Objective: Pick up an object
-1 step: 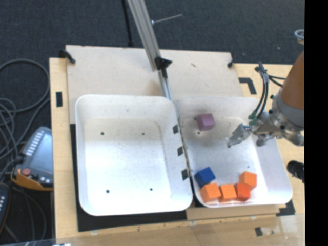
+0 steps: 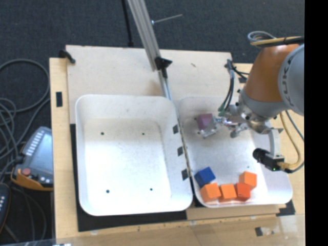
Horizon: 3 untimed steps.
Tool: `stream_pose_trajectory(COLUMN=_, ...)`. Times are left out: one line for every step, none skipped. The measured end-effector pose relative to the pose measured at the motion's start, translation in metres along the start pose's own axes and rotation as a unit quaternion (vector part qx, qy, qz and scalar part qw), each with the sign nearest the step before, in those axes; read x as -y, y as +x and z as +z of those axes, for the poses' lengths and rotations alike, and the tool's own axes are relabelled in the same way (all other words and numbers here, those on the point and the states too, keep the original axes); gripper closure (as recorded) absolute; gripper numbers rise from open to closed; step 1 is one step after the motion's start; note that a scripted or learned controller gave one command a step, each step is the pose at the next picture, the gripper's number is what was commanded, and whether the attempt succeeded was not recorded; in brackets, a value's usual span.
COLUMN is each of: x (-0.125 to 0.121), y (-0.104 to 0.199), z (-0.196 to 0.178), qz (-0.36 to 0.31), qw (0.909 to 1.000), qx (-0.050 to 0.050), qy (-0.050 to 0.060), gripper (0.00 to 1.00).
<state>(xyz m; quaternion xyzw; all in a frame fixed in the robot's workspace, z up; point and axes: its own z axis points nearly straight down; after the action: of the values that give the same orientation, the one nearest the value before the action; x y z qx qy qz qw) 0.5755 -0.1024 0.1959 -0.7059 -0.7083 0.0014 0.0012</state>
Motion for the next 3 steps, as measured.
stream_pose_trajectory(x=0.028, y=0.03, z=-0.045, qz=0.0, qw=1.0, qx=0.0, qy=-0.004, gripper=0.0)
stream_pose_trajectory(x=-0.046, y=0.014, z=0.057, qz=0.0, qw=1.0, qx=0.001, qy=0.0, gripper=0.0)
stream_pose_trajectory(x=-0.079, y=-0.006, z=0.101, qz=0.0, qw=1.0, qx=0.001, qy=-0.002, gripper=0.0)
